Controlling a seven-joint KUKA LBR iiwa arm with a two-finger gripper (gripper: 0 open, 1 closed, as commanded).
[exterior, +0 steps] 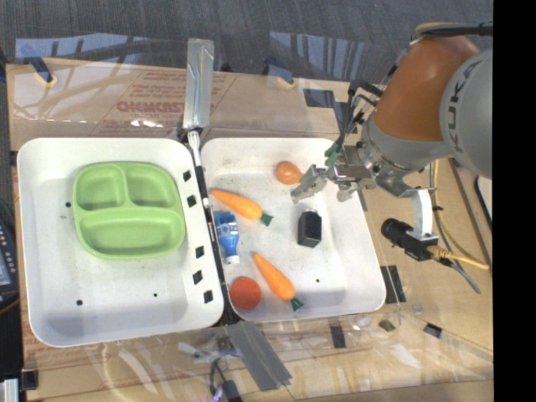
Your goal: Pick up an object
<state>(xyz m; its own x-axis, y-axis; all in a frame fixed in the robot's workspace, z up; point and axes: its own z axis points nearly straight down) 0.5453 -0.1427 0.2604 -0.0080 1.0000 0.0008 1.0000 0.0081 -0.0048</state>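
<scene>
Grey metal hand [327, 182] hovers with fingers spread and nothing between them, just above the black block [309, 228] in the right bin [368, 266]. An orange ball [288, 172] lies just beside the hand; a descent could nudge it or miss the block.

One fixed overhead camera looks down slantwise on both bins [33, 224].

A green plate [130, 208] with three parts sat in the left white bin [38, 249]. Brown cardboard [109, 95] lay behind both bins. Strips of grey tape [199, 82] were stuck on the bench.
</scene>
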